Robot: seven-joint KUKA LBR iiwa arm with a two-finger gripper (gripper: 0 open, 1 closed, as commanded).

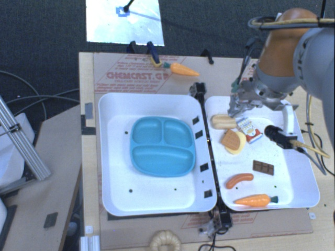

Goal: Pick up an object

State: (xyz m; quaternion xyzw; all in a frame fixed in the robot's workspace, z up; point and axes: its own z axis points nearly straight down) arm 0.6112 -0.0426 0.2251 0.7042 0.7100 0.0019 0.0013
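Upper part of the right bin (309, 192): the bread roll (223, 122) lies long axis left-right, just left of and below your claw (238, 106). You cannot tell the claw's state.

Arm (309, 46): bulky rounded housing, matte grey, smooth shell with no visible seams at this size. Broad orange band (285, 41) wraps the segment above the wrist, glossy, catching a pale highlight along its upper edge. Dark cables (256, 22) loop around the top of the orange section; one thin black line trails down the side toward the wrist. Wrist end narrows into a darker grey metallic block. Gripper (238, 106): small, grey-silver, angular hardware with slim parts; fine details too small to make out.
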